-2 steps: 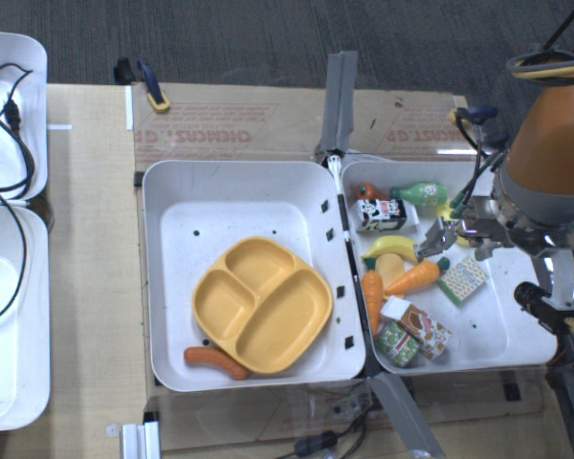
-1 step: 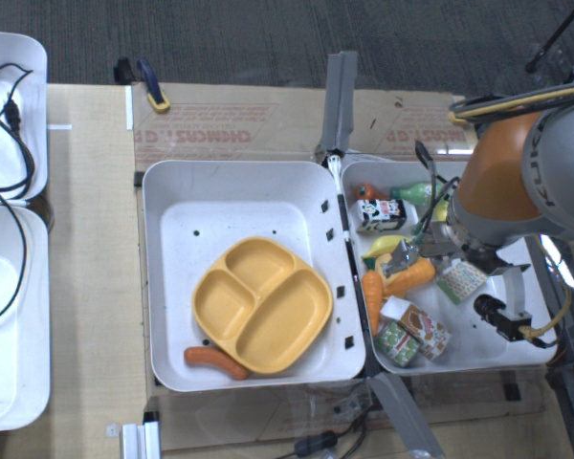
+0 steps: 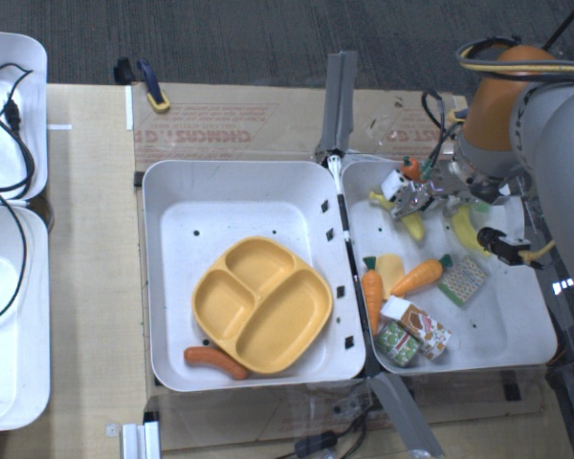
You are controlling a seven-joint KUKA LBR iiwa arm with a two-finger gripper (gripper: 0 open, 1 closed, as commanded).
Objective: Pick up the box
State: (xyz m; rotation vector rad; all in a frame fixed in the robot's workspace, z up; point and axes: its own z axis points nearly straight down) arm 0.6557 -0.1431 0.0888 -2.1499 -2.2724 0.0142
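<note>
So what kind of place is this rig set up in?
Likely a robotics lab bench: two white bins side by side, toy food such as a carrot and a small box, loose cables.

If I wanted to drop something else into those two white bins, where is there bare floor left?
The left bin has bare floor along its back, behind the yellow plate. In the right bin, the near right corner is bare, right of the box and below the small patterned packet. Its back and middle are crowded with bananas, carrots and the hand.
</note>
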